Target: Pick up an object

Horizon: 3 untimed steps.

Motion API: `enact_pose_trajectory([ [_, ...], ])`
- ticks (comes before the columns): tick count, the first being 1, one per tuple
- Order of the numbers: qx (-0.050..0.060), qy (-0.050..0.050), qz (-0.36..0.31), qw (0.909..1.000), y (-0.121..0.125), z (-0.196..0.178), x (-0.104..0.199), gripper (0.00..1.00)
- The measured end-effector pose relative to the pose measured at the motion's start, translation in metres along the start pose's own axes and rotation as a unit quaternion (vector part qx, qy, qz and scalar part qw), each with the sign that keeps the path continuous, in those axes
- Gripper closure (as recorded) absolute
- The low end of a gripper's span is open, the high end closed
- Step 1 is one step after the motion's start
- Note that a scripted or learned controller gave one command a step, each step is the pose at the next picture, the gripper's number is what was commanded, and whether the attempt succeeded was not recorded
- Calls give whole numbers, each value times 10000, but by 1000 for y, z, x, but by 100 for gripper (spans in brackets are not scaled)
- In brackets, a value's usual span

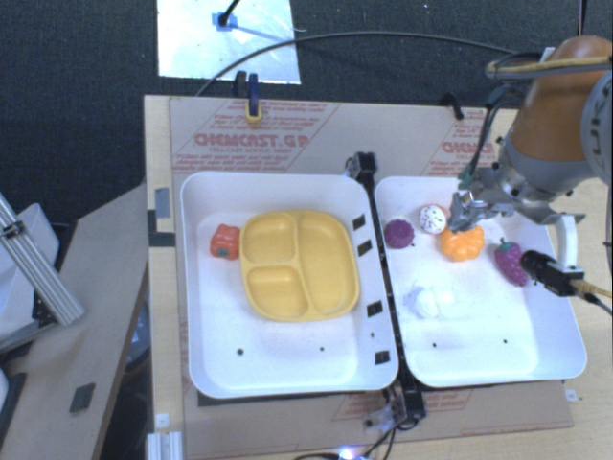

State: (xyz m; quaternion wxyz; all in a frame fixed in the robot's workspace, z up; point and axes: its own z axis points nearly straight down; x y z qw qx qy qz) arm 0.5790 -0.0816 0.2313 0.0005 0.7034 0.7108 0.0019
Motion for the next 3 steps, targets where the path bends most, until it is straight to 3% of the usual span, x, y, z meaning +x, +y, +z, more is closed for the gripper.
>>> enact_pose_trajectory([
  [2, 8, 3, -2, 10000, 12, 3, 109, 100],
  [3, 3, 0, 5, 10000, 30, 8, 155, 100],
])
